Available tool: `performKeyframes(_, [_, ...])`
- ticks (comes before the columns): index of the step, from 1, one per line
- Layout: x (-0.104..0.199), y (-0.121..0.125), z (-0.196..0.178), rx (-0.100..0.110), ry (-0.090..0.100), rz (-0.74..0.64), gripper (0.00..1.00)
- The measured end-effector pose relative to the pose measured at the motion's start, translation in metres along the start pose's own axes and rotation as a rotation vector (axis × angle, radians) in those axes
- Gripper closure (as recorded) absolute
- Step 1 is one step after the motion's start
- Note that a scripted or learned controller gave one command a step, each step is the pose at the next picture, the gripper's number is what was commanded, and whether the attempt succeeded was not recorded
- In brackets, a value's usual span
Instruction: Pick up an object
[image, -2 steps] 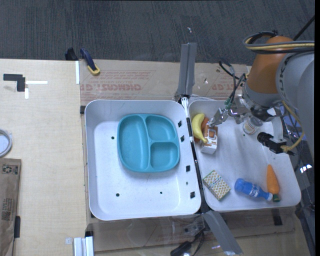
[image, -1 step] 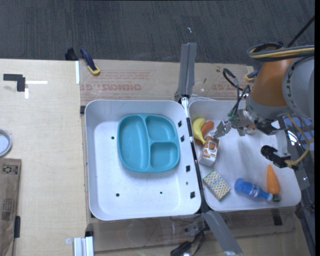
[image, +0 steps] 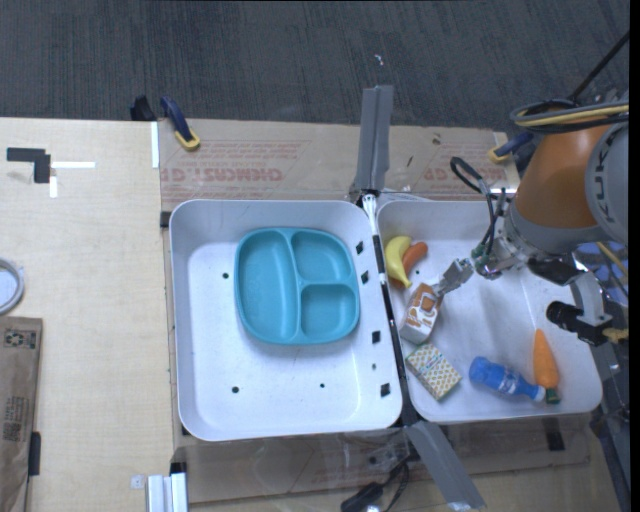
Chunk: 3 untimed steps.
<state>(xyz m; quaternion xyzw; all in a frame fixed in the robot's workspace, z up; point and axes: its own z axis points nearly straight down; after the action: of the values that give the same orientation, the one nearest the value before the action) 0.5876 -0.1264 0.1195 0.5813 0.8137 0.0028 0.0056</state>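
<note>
Reaching leftward, gripper (image: 447, 283) above carton (image: 421, 311)

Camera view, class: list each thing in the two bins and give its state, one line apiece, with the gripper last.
Blue plate: right way up, flat in the left bin.
Banana: lying in the right bin, touching a small orange piece.
Small carton: lying down below the gripper tip.
Patterned block: lying flat.
Blue bottle: on its side.
Carrot: lying beside the bottle.
Gripper: above the carton.

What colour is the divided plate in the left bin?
The divided plate is light blue, a turquoise shade, seen plainly in the camera view.
</note>
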Motion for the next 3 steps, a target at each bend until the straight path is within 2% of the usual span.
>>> performKeyframes(1, [-0.004,0.083,0.013,-0.014,-0.006,0.105,0.0])
performKeyframes(2, [-0.01,0.076,0.002,-0.002,-0.002,-0.007,0.0])
performKeyframes(3, [0.011,0.041,0.012,-0.019,-0.008,-0.057,0.0])
